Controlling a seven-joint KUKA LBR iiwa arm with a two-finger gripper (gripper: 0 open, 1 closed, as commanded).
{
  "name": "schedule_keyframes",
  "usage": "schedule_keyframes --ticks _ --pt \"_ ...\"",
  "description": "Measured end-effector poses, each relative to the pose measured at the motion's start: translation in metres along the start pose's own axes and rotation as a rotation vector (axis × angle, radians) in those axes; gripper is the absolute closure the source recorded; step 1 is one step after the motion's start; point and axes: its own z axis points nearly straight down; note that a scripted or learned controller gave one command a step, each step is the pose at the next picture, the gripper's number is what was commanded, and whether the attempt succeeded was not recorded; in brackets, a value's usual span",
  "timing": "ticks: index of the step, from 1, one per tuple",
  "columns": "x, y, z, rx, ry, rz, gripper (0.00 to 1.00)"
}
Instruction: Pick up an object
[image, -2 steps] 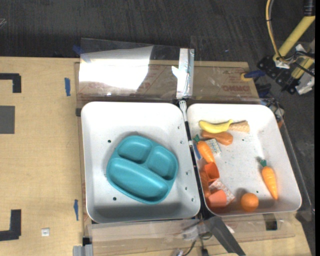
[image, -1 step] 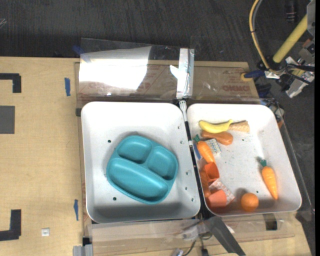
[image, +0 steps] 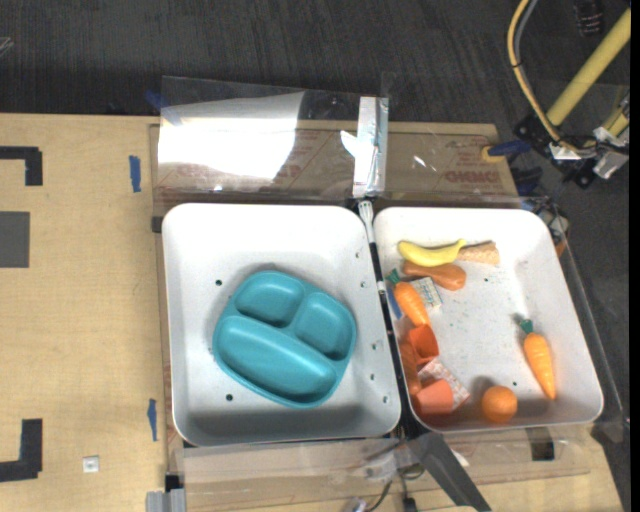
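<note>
In the right bin (image: 575, 300), toy food crowds the wall from nine to six o'clock, likely tumbled there: banana (image: 430, 252) at eleven, carrot (image: 539, 362) alone at four, the easiest pick. The left bin (image: 180, 300) bears a teal plate (image: 285, 336). The gripper's state I cannot tell.

A teal divided plate (image: 285, 336) fills the left bin (image: 190, 240); toy foods crowd the right bin (image: 530, 235).

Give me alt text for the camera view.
Two shallow white bins sit side by side: the left bin holds a teal divided plate, the right bin toy food including a banana, carrot and orange.
</note>
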Motion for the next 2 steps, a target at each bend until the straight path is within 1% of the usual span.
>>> schedule_keyframes --ticks 1,2 --pt "0.008 0.008 0.015 -0.002 -0.002 -0.269 1.00" --pt "0.012 0.012 0.025 -0.002 -0.003 -0.627 1.00"
